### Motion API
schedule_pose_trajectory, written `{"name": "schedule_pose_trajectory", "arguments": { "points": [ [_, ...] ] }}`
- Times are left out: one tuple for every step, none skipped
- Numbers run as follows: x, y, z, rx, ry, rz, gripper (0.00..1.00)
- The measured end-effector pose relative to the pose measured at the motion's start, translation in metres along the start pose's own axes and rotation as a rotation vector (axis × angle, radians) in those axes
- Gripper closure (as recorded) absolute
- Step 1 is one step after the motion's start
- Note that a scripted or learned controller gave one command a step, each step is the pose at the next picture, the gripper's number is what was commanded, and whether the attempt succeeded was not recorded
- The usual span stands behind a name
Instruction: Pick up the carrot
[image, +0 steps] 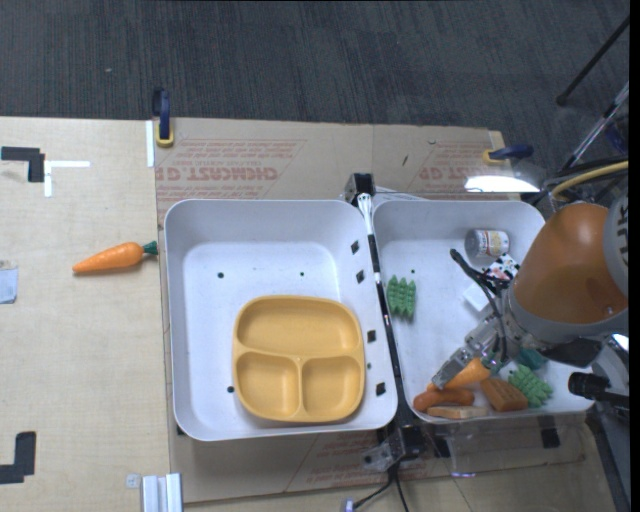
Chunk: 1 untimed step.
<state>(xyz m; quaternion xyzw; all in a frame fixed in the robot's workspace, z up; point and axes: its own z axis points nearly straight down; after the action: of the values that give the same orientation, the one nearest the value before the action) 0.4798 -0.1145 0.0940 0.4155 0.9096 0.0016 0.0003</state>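
My gripper (483, 352) is low in the right bin's (450, 204) near corner, touching the carrot (462, 376), which slants down-left from it; whether I've clamped it I cannot tell

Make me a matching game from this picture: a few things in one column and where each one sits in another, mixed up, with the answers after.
Things:
1. yellow divided plate
2. carrot
3. small can
4. green ridged toy

Places:
A. on the bench, left of both bins
B. right bin, far end
C. left bin
D. right bin, near its left wall

Pairs: 1-C, 2-A, 3-B, 4-D
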Motion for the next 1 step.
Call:
{"name": "schedule_pose_trajectory", "arguments": {
  "points": [
    [-0.0012, 0.0022, -0.0095, -0.004, -0.002, 0.007, 1.0]
  ]
}}
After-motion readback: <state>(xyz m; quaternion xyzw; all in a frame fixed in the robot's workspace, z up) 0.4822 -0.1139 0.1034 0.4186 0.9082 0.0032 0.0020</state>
